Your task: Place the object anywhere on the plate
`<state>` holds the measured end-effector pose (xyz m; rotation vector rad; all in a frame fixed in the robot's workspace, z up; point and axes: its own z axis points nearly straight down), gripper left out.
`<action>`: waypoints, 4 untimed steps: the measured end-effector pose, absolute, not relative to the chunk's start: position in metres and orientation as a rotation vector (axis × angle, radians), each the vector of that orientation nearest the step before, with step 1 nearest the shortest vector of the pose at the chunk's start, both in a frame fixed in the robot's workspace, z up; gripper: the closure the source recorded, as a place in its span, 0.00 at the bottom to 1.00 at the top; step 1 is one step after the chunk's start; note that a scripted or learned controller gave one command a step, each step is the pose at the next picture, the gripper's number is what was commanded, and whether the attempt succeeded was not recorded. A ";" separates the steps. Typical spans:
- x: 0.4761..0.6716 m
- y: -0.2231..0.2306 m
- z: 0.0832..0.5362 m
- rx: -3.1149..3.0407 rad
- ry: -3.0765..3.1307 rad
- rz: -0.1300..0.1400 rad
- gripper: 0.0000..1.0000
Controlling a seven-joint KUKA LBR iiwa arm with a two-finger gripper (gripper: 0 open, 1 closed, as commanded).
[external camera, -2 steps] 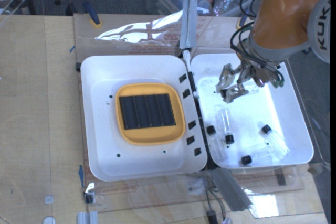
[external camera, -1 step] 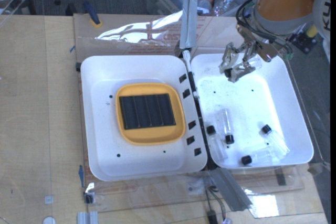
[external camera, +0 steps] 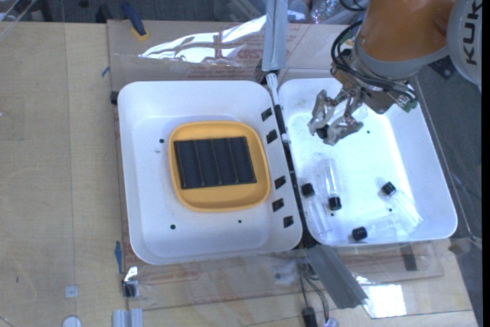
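The tool (external camera: pixel 334 122) hangs over the upper part of the right bin (external camera: pixel 429 157), in the right half of the frame. I cannot tell its state, and I see nothing gripped in it. Clear vials with black caps (external camera: pixel 331 184) lie lower in that bin. The yellow plate (external camera: pixel 220 199) with a dark centre waits in the left bin (external camera: pixel 145 165). I judge the picking step is in hand. Next, the tool must descend onto one vial, seize it, then carry it leftward to the plate.
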<state>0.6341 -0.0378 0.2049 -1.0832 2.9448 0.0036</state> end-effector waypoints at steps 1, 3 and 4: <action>0.647 -0.025 0.230 -1.160 2.909 0.000 1.00; 0.667 -0.005 0.230 -1.676 2.650 0.003 1.00; 0.668 0.000 0.249 -1.932 2.465 0.000 1.00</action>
